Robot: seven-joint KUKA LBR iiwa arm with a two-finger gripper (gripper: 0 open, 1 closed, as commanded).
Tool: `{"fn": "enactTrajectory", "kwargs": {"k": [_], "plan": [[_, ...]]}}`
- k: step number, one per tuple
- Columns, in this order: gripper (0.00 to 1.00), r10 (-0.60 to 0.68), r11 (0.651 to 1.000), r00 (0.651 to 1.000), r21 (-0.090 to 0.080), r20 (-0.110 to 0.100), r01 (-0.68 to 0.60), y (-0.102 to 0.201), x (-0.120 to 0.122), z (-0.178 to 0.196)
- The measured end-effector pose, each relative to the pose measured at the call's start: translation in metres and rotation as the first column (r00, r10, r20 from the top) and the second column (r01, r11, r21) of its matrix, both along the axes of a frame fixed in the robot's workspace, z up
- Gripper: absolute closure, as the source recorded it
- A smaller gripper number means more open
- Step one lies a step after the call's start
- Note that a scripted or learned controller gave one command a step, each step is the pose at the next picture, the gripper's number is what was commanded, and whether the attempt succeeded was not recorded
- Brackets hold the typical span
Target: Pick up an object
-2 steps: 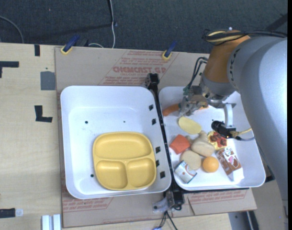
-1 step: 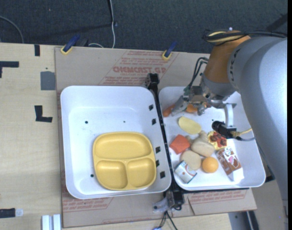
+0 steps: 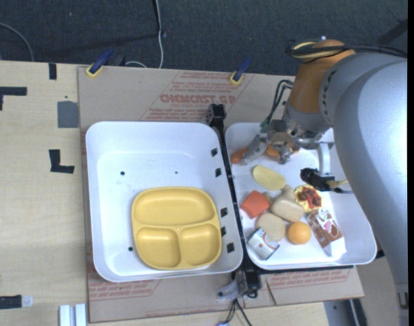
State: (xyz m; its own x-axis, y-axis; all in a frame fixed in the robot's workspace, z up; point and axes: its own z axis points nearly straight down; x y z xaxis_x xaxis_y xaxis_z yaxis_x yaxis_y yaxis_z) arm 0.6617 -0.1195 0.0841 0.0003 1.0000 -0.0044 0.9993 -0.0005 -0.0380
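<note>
Hovering at twelve o'clock in the right bin (image 3: 356, 250), the pincer (image 3: 273, 148) sits beside an orange piece (image 3: 239, 156). Whether it is clenched, I cannot tell.

Camera: one, fixed above the table (image 3: 30, 182).
Facing: downward at a slant.
Reach: both white bins (image 3: 98, 155) fully framed.
Arm (image 3: 370, 134): enters from right.

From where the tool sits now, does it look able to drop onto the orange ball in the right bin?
Probably yes. The tool hangs over the far end of the right bin, while the orange ball lies near the front, uncovered from above, though toys crowd its sides.
</note>
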Motion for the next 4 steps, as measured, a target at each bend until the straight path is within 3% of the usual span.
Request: {"fn": "enactTrajectory", "kwargs": {"k": [1, 2, 3, 4], "plan": [[0.00, 0.000, 1.000, 0.999, 0.004, 0.035, 0.000, 0.007, -0.060, 0.001], [0.00, 0.000, 1.000, 0.999, 0.003, 0.039, 0.000, -0.001, -0.098, 0.001], [0.00, 0.004, 1.000, 0.999, 0.004, 0.040, -0.004, 0.011, -0.049, 0.000], [0.00, -0.004, 1.000, 1.000, 0.006, -0.021, 0.004, 0.010, -0.003, -0.003]]}}
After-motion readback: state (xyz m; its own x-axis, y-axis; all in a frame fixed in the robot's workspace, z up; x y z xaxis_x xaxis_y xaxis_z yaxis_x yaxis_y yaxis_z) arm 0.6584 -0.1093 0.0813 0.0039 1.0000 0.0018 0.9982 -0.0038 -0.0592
